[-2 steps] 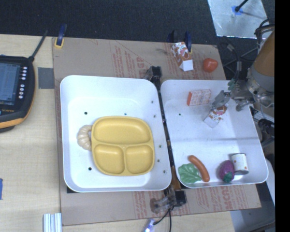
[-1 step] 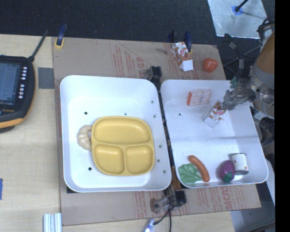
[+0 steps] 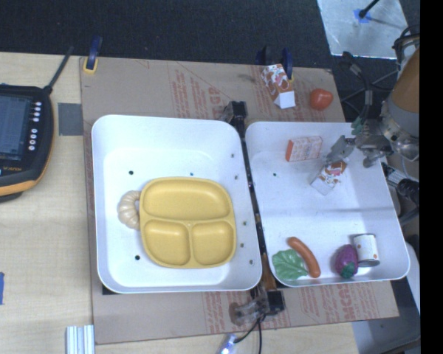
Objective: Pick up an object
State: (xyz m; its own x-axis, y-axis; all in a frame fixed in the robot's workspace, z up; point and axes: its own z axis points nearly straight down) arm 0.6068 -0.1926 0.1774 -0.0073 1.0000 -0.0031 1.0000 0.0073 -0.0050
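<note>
Claw (image 3: 345,147), grip state unreadable, hovers just beside small tilted white-and-red carton (image 3: 330,176) near right white bin's (image 3: 399,260) far edge: probably light, crushable; pinch its flat sides.

Yellow tray (image 3: 186,221) hides most of a beige object (image 3: 128,209).

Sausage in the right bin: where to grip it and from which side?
Grip the sausage at mid-length, fingers across its narrow width, coming straight down from above. It lies flat and diagonal on the bin floor, so turn the gripper to close square to that long axis. The green leaf touches its lower-left side and may crowd one finger; the upper-right side looks free.
</note>
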